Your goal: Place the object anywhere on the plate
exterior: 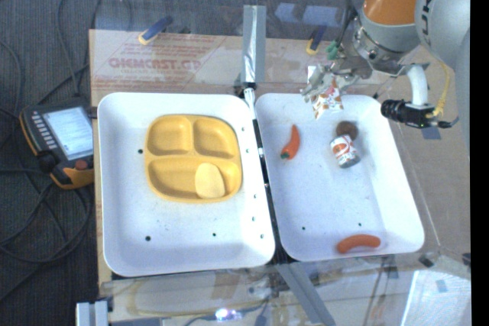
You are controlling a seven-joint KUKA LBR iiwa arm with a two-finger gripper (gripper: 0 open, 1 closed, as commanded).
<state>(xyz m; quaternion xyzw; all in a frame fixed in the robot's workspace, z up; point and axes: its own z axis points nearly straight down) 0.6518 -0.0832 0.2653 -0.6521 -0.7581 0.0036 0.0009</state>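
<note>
Hand (pixel 327 85): hanging over the back edge of the right bin, with a crinkly red-and-white packet (pixel 328 101) dangling right under it. Looks pinched at its top, but honestly can't tell how the grip sits from this angle.
Packet: thin foil-ish wrapper, floppy, hanging above the bin floor rather than resting on it. My guess is it's the thing headed for the plate.
Plate (pixel 195 156): yellow plastic, 3 compartments, smooth and glossy, parked in the left bin (pixel 122 225). A pale rounded slab (pixel 209 181) already sits in the lower right compartment.
Right bin (pixel 397 187): shallow white tray holding the leftovers, probably the pick pile. A chili-shaped orange pepper (pixel 290 142), a small can on its side (pixel 345 150), a dark round lump (pixel 348 128) near it, and a sausage (pixel 358 243) by the front rim.
Worktop: cardboard sheet (pixel 153 65) under both bins.
</note>
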